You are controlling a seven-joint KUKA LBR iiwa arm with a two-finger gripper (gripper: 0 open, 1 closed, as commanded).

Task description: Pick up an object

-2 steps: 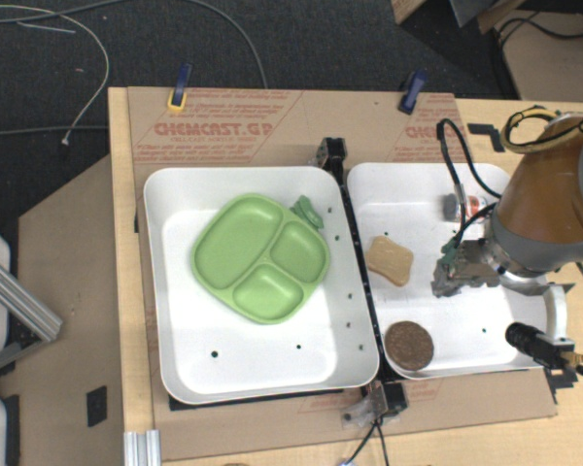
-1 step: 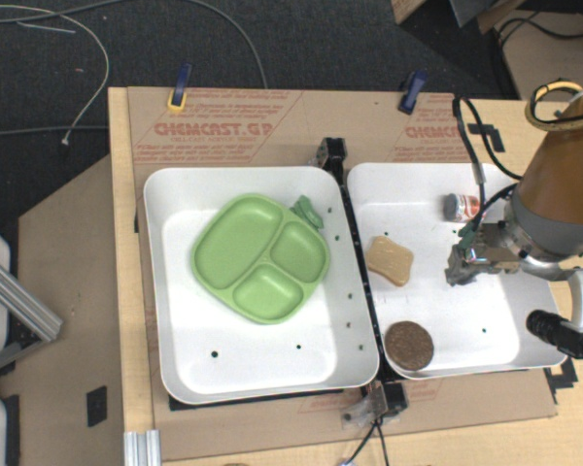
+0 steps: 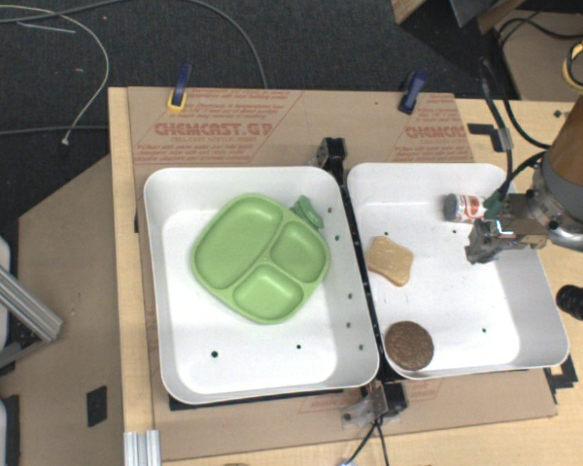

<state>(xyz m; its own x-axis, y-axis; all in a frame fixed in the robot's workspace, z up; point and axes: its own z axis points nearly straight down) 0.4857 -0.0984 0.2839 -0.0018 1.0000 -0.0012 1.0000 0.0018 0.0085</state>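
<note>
A small cylindrical can with a red-and-white label (image 3: 463,207) lay on its side near the right white bin's (image 3: 525,352) far wall, just beside the grey two-finger gripper (image 3: 484,246), whose jaw state could not be told. Likely light, stiff and prone to rolling, it looked best gripped across its round body.

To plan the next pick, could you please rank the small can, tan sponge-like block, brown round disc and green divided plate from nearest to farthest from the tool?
1. Small grey can with red label, just left of the tool.
2. Tan sponge-like block, right bin's left side.
3. Brown round disc, near front-left corner.
4. Green divided plastic plate, left bin.
</note>
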